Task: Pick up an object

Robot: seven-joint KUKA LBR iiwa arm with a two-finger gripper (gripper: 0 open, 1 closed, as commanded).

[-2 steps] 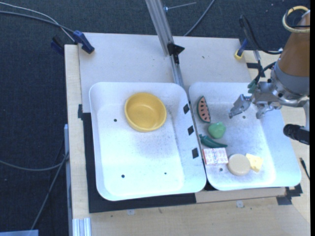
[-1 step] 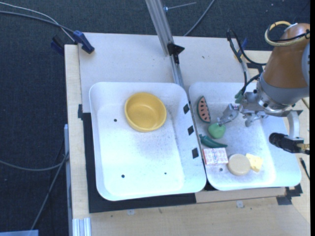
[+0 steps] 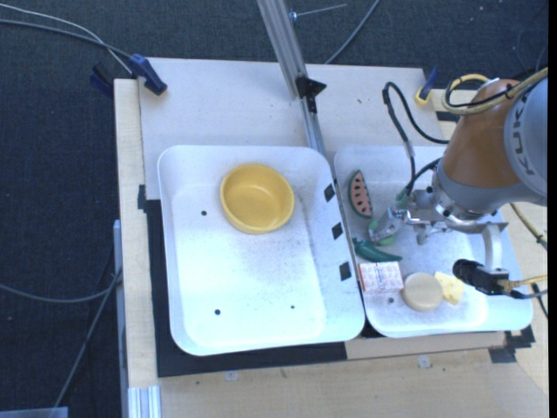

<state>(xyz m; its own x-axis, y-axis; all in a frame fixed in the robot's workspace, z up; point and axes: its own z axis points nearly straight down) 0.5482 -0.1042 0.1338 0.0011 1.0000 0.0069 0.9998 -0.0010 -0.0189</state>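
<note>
My gripper [image 3: 389,225] hangs low over the left part of the right bin [image 3: 487,320], the arm reaching in from the right. Just below and left of it lies a dark green curved item [image 3: 376,252]. A watermelon slice [image 3: 359,193] lies to its upper left, by the bin's left wall. In front are a red-and-white packet [image 3: 380,276], a beige round disc [image 3: 423,292] and a small yellow piece [image 3: 450,287]. Nothing shows between the gripper's tips from this angle.
The left bin [image 3: 252,312] holds a yellow bowl [image 3: 257,198] near its back. A metal pole [image 3: 287,42] slants down to the gap between the bins. Cables and a blue clamp [image 3: 146,72] lie at the bench's back.
</note>
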